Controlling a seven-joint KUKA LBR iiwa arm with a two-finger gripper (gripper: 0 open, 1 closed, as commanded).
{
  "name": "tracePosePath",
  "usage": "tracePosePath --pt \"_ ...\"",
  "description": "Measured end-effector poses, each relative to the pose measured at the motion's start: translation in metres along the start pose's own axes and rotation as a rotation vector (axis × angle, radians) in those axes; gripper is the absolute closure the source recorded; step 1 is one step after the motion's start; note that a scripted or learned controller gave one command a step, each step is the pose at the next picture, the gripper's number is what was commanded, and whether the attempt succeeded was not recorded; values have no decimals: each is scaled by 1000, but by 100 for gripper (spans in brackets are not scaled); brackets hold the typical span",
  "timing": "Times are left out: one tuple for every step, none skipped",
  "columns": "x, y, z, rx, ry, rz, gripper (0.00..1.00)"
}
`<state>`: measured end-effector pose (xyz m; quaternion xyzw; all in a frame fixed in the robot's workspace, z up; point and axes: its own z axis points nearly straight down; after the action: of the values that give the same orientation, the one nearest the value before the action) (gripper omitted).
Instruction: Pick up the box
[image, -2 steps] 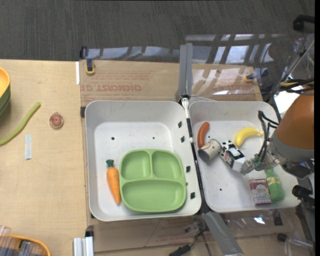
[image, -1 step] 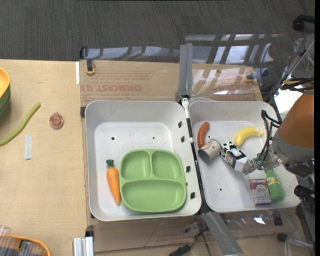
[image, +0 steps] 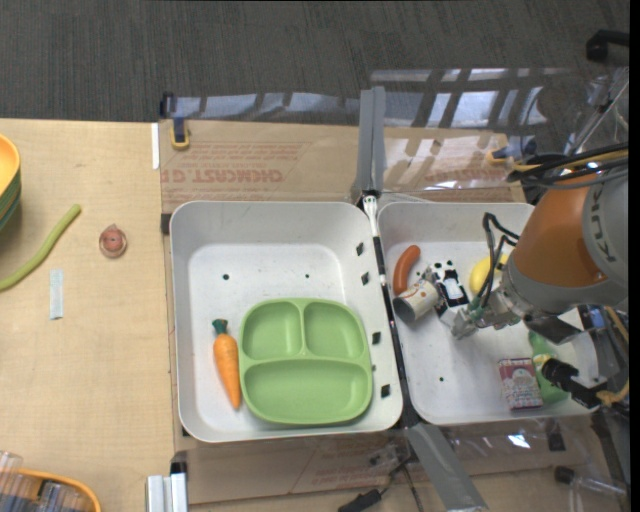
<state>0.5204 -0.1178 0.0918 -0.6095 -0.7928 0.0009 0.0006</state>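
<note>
Currently: two shallow white bins (image: 190, 300), one small red-and-white box (image: 520, 384).
One orange carrot (image: 228, 367), one green divided plate (image: 305, 361); two-finger gripper (image: 470, 320) state indeterminable.

Red print on the flat brown cardboard sheet (image: 262, 168) behind the bins, upside down and mirrored, roughly "CHEMCAST GE", letters "KU" on the orange arm band (image: 612, 215), box label unreadable

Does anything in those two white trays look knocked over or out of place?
Yes: in the right bin, a small cup lies tipped on its side beside a sausage. The box lies flat near the front edge.
</note>
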Motion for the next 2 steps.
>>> tracePosePath --pt "-55 -49 -35 0 0 145 0" --pt "-36 -54 1 -1 1 153 0"
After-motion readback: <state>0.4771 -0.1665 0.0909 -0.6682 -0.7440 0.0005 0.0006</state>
